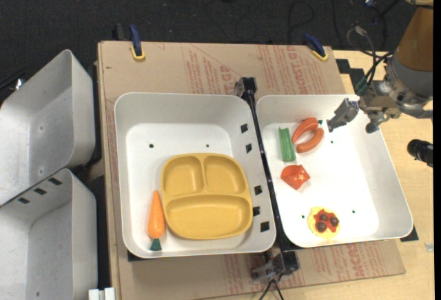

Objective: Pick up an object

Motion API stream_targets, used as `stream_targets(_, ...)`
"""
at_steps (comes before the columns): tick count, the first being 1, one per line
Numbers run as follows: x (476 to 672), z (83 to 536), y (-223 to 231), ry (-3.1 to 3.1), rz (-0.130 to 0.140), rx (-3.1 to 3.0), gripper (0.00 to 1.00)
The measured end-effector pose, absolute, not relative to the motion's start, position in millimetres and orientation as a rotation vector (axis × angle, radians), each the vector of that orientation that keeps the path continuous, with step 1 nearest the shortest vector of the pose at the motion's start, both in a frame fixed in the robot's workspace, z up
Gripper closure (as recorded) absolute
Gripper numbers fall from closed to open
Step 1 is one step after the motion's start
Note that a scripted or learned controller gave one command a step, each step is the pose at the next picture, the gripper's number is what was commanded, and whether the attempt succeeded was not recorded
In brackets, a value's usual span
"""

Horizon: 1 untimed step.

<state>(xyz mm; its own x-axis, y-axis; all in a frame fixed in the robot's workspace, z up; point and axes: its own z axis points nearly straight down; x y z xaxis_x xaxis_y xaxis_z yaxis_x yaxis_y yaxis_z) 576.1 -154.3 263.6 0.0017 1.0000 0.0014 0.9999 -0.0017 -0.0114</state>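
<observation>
From my remote seat I see the arm [417, 50] reaching in from the right, its end effector [358, 112] hovering over the upper right part of the right bin [386, 174]. Two dark fingers show, one [342, 114] pointing left toward the bin's toys and the other [375, 123] nearer the wrist; they stand spread apart with nothing between them, so I read it as open and holding nothing.

The nearest candidate is the hot dog [307, 134], an orange-red curved toy lying just left of the leftward finger, apart from it. Just beside it on its left lies a green stick [286, 143], running lengthwise close to the bin's left wall. Below these sits a red block [295, 176], and further toward the near edge a small yellow pizza slice with dark toppings [324, 221]. All four pieces lie apart from each other, except that the hot dog and the green stick are near enough to crowd a grasp.

The left bin [131, 154] holds a yellow divided plate [206, 195] with a toy carrot [156, 217] lying just beside its left edge. Both bins rest on a cardboard sheet [200, 64] over the worktop [365, 61], and black clips [248, 88] join the bins along the middle seam.
</observation>
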Motion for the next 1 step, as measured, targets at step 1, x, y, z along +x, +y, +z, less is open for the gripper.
stream_targets(1,578.2,270.1,-153.9,-2.223,0.0,-2.221,0.0)
